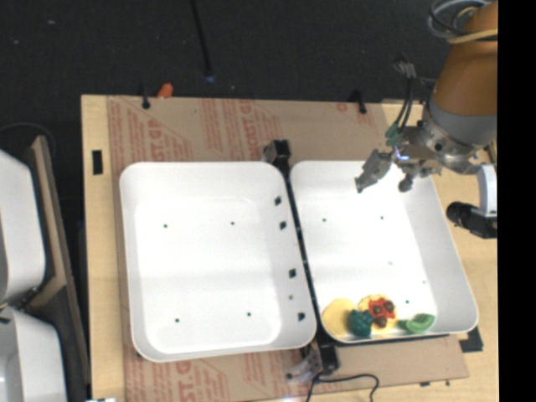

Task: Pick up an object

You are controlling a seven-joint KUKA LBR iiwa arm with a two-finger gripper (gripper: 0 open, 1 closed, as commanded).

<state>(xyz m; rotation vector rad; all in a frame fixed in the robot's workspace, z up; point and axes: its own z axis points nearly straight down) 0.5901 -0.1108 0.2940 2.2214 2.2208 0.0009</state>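
Gripper [387, 172]: fingers apart, nothing held, poised over far edge of right bin [435, 249]; 1 toy cluster [378, 315] lodged at near wall, well apart; risk judged: wall may block fingers, causing a missed grasp.

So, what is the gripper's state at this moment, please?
Gripper: open, holding nothing, above the far end of the right bin.

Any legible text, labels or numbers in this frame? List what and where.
Red repeated print on the cardboard sheet under the bins, running along its top and left margins: too blurred to read.
Left bin, right bin, gripper: no text visible.
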